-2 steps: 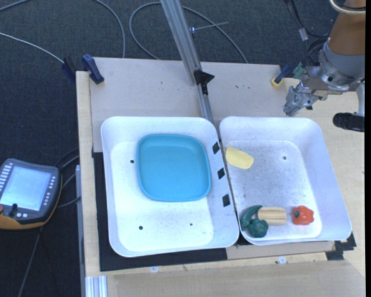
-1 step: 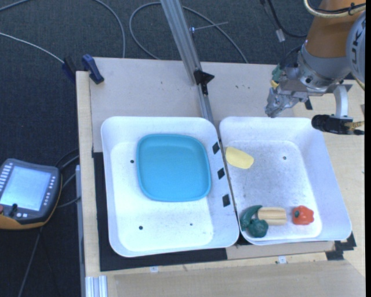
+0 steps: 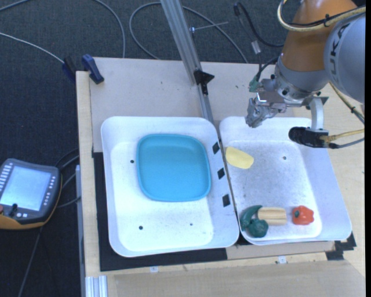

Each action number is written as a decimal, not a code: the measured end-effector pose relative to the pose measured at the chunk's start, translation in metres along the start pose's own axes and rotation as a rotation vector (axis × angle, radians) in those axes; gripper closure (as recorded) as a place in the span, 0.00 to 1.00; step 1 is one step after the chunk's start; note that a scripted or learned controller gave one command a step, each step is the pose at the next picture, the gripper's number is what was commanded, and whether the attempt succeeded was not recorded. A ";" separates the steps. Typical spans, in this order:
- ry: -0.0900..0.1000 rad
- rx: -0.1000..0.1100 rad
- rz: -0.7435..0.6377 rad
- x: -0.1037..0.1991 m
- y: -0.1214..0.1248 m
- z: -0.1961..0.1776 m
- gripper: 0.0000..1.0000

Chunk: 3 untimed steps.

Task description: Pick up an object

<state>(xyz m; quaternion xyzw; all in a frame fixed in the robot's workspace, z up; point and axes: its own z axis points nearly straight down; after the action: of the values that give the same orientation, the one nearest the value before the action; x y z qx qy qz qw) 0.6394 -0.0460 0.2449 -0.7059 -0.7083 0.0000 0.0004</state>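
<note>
Blue plate [image 3: 174, 167] fills the left bin [image 3: 116, 191]. Yellow piece [image 3: 239, 158] sits by the right bin's [image 3: 324, 174] left wall, below-left of the claw [image 3: 255, 118] at the back rim; grip state: cannot tell. Risk: the descent lands on the rim and misses the piece.

A handheld control pendant [image 3: 26, 191] with a lit screen lies on the dark floor [image 3: 35, 87] off the counter's [image 3: 151, 87] left edge. Thin cables [image 3: 104, 17] loop across the floor beyond the far edge. A blue clamp [image 3: 91, 68] sits at the counter's far-left corner.
</note>
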 end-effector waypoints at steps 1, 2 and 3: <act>0.000 -0.001 0.000 0.047 -0.015 -0.007 1.00; 0.001 0.000 -0.001 0.099 -0.037 0.007 1.00; 0.000 -0.001 0.000 0.145 -0.043 0.001 1.00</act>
<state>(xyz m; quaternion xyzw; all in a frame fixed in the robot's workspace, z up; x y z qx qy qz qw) 0.5964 0.0991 0.2440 -0.7058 -0.7084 -0.0006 0.0002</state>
